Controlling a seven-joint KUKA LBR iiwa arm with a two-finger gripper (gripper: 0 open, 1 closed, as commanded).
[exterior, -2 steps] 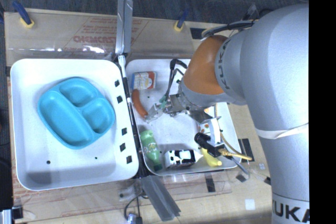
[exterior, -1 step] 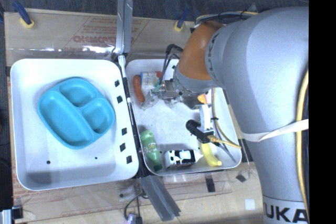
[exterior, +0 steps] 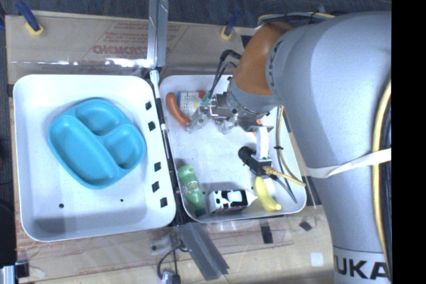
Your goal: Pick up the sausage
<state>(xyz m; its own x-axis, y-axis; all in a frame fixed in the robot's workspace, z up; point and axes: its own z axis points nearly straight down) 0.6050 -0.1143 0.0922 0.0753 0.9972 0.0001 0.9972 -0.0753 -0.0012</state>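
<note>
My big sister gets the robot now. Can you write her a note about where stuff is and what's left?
Gripper: low in the right bin, near its top-left corner, right beside the sausage.
Sausage: orange, lying in that corner next to a small can; it does not look lifted.
Also in that bin: green bottle, banana.
Left bin: blue divided plate.
Done: approach.
Left: grasp and lift the sausage.

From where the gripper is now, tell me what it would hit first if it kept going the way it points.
The gripper points toward the view's left, at the sausage lying close ahead in the right bin. That would likely be first contact, though height above the floor is unclear.
</note>
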